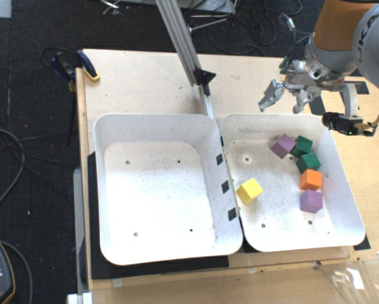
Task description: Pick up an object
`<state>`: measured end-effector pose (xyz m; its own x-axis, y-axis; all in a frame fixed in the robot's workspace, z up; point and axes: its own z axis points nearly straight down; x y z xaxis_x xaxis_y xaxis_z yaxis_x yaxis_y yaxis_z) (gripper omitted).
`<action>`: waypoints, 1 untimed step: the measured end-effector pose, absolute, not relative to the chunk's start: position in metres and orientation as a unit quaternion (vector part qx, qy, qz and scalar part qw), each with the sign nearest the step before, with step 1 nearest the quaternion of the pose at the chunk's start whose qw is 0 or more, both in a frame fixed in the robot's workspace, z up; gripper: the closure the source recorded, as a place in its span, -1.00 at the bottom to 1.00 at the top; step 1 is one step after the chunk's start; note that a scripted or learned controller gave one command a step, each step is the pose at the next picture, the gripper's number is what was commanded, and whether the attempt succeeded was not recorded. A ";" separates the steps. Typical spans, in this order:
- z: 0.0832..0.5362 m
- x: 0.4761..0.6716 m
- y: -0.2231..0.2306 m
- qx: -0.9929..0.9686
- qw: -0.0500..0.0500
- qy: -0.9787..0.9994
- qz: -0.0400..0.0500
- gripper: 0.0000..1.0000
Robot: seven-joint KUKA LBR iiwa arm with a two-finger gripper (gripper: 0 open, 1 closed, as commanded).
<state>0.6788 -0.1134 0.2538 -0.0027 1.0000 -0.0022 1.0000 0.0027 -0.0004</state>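
Observation:
The right bin (347, 217) holds several small blocks. A yellow cube (249, 190) lies near its left wall. A purple block (282, 146) and two green blocks (302, 145) (308, 162) cluster at the back right, with an orange cube (311, 179) and another purple cube (311, 201) just in front of them. My gripper (285, 102) hangs above the bin's back rim, its fingers spread open with nothing between them. It is up and to the left of the purple and green cluster.
The left bin (107, 189) sits beside the right one, with a row of black clips along the shared divider. A slanted aluminium rail (180, 33) runs down to the bins' back junction. A blue and yellow clamp (81, 65) lies at the bench's far left corner.

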 end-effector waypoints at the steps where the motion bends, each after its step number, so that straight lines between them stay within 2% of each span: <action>1: 0.233 0.632 -0.183 0.710 0.000 0.704 -0.003 -1.00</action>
